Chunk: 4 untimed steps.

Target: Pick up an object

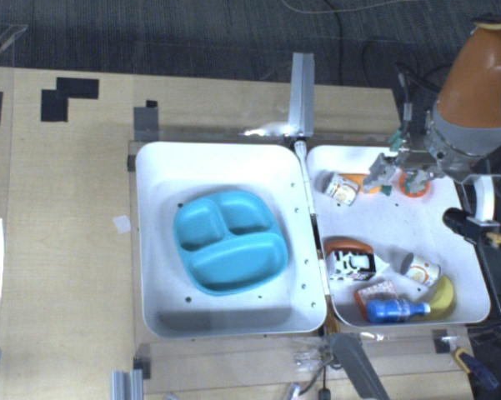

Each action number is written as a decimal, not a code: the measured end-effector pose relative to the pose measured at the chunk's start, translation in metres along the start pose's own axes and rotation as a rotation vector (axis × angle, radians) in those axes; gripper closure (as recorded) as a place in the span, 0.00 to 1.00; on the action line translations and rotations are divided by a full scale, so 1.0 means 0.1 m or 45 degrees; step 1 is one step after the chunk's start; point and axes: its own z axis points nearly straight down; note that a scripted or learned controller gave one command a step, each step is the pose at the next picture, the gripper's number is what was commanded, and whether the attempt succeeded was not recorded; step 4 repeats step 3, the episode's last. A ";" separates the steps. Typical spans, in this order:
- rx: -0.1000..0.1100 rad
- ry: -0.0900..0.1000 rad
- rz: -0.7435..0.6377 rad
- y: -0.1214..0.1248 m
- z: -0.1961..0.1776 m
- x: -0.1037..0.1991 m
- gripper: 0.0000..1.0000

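Bench, two bins | gripper [398, 172] over right bin [458, 257] | blue tray [230, 240] left

I am seeing a blue divided plate [230, 242] lying in the left white bin [154, 223] at the middle of the frame, tilted slightly. A grey metal post [302, 94] is standing at the upper centre, just above where the left bin is meeting the right white bin [475, 307]. Black tape marks [67, 97] are sitting on the bench [58, 248] at the upper left, and a thin cable [375, 2] is trailing across the dark floor [150, 15] along the top.
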 end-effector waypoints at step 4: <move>-0.026 -0.001 0.106 -0.75 1.43 -0.10 1.00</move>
